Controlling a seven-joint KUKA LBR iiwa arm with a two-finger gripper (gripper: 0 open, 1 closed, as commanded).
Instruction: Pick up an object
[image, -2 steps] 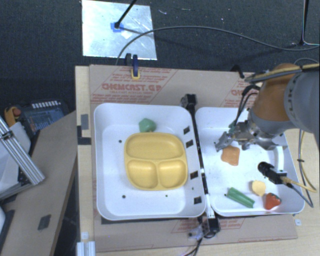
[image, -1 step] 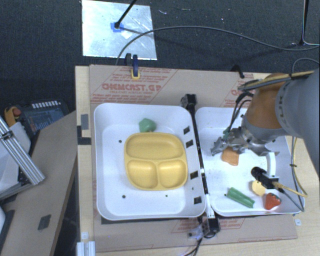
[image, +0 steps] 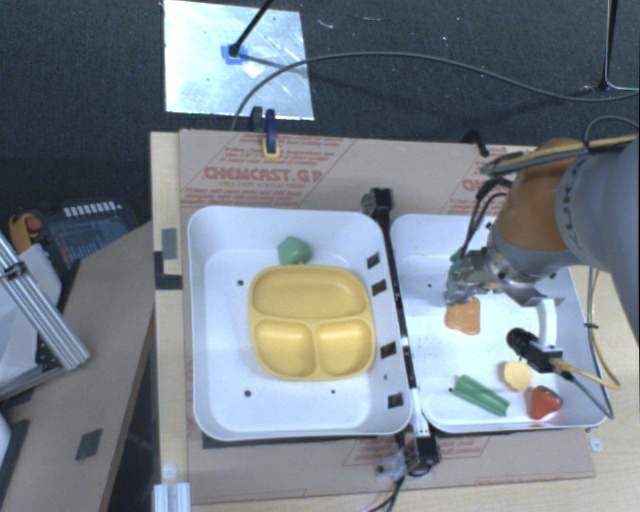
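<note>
My gripper (image: 462, 292) reaches down into the right bin (image: 420, 250), right above an orange flat piece (image: 464, 319) that lies just below its tip. Nothing shows between the gripper and that piece. Along the bin's front lie a green elongated piece (image: 479, 395), a pale yellow piece (image: 517, 376) and a red piece (image: 544, 402). In the left bin (image: 215, 300) rests a yellow divided tray (image: 311, 321), with a small green object (image: 294, 250) just behind it.
The grey arm with its orange band (image: 540, 205) crosses the right bin's back right part. A black divider strip (image: 390, 300) runs between the bins. Cardboard (image: 300, 170) lies under both bins, and grey equipment (image: 40, 300) stands to the left.
</note>
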